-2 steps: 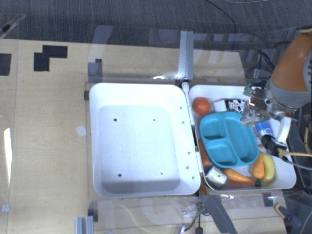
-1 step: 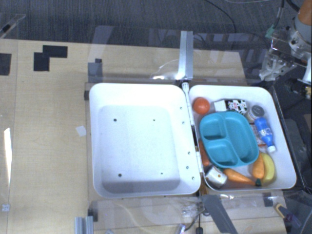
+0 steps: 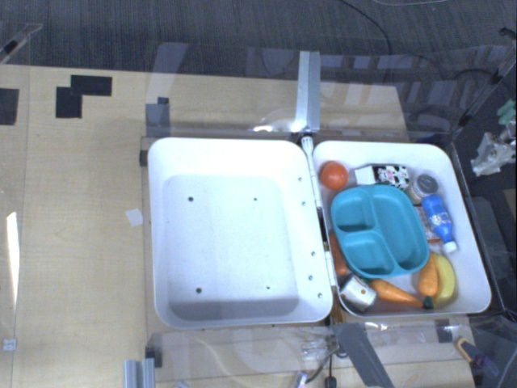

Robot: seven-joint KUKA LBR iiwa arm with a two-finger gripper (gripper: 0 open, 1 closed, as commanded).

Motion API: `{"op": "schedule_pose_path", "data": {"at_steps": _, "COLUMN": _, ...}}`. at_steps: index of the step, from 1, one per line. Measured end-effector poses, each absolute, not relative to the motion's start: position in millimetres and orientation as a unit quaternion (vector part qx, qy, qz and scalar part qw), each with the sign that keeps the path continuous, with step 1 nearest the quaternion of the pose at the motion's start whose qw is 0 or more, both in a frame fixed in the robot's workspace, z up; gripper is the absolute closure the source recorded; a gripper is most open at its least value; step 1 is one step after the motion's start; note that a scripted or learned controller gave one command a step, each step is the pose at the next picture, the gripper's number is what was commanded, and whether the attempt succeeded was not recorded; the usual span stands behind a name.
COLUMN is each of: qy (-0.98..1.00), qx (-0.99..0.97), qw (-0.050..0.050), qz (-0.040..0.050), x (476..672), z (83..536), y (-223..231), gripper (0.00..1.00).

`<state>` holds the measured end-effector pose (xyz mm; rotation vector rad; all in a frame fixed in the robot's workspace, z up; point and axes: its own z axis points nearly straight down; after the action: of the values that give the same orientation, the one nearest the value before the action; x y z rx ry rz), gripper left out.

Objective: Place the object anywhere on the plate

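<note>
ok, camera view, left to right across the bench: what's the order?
left bin → orange ball → blue plate → blue bottle → banana

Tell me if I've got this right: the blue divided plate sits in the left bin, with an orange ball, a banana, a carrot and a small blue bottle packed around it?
Not quite. The camera view shows the blue divided plate in the right bin, not the left one. The rest holds: the orange ball, banana, carrot and small blue bottle lie around it.
</note>
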<state>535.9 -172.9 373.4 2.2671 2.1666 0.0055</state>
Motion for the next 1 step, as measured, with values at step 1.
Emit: {"op": "schedule_pose_path", "data": {"at_steps": 1, "qy": 0.697, "qx": 0.717, "qw": 0.003, "qz": 0.0016, "x": 640.3, "z": 436.3, "y": -137.0, "gripper": 1.00}}
